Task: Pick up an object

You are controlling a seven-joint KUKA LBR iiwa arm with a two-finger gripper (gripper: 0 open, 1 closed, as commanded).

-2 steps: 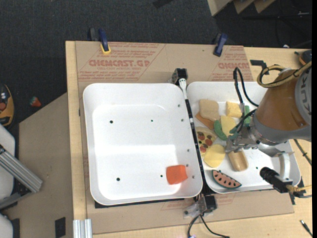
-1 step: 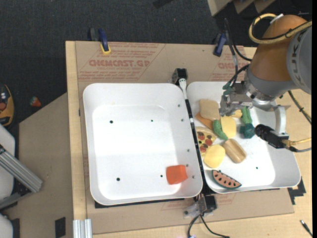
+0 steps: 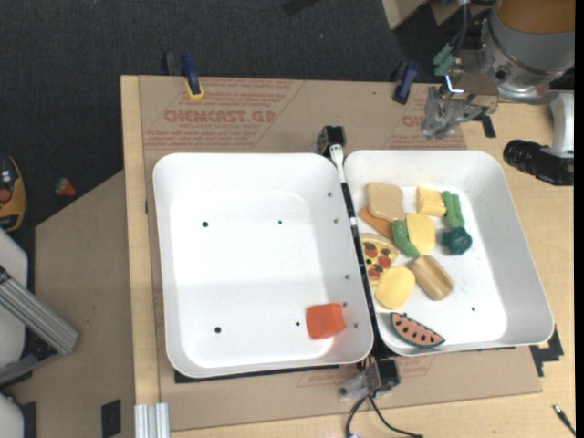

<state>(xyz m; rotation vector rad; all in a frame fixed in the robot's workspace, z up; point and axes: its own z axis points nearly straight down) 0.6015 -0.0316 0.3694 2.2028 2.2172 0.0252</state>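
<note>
My gripper (image 3: 445, 124) hangs above the bench just beyond the far rim of the right bin (image 3: 511, 245), with nothing visible between its fingers. The right bin holds several toy foods: a tan bread slice (image 3: 385, 200), a yellow cheese block (image 3: 431, 202), a green vegetable with a dark teal head (image 3: 453, 224), a yellow piece (image 3: 421, 233), a brown bread roll (image 3: 432, 276), a yellow lemon shape (image 3: 395, 288), a pizza slice (image 3: 377, 255) and a watermelon slice (image 3: 416, 331). An orange-red block (image 3: 325, 320) lies in the left bin (image 3: 237, 245) near its front right corner.
Both bins rest on a cardboard sheet (image 3: 228, 108) held by blue clamps (image 3: 190, 71) at the back. A black clip (image 3: 330, 139) sits where the bins meet at the far edge. Dark carpet lies beyond the bench.
</note>
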